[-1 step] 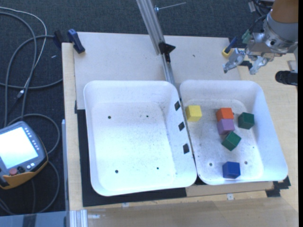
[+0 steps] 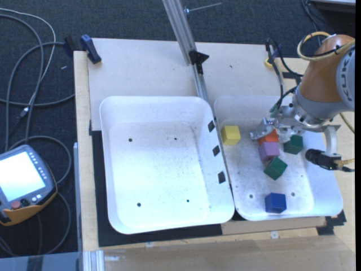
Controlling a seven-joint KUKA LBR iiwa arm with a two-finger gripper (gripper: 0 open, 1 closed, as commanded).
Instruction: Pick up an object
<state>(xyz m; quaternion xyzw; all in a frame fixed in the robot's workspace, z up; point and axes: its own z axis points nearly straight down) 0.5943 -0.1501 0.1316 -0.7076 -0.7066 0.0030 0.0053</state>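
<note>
The bench (image 2: 146, 66) is a pale board on dark carpet, with two shallow white bins side by side on it. The left bin (image 2: 113, 151) is the bigger in view, its floor speckled with dark dust. The right bin (image 2: 248, 208) sits touching it along their shared wall and holds all the blocks. The arm (image 2: 330, 72) comes in from the right, its orange band above a grey wrist, and hangs over the upper right part of the right bin. A slim metal rail (image 2: 180, 30) slants down from the top edge to the seam between the bins. At the far left, off the bench, lies a pendant (image 2: 22, 182) with a lit screen, cables looping above it. The gripper (image 2: 272, 131) is low over a tight cluster of blocks; how its fingers stand I cannot tell, since the wrist and blocks crowd that spot. Just below it an orange block (image 2: 271, 136) peeks out, touching a purple block (image 2: 269, 149) beneath it. A dark green block (image 2: 293, 145) lies just right of those two, and a second green block (image 2: 275, 167) sits tilted just below the purple one. A blue block (image 2: 275, 202) rests apart near the front wall. A yellow block (image 2: 230, 135) stands alone near the left wall.
</note>
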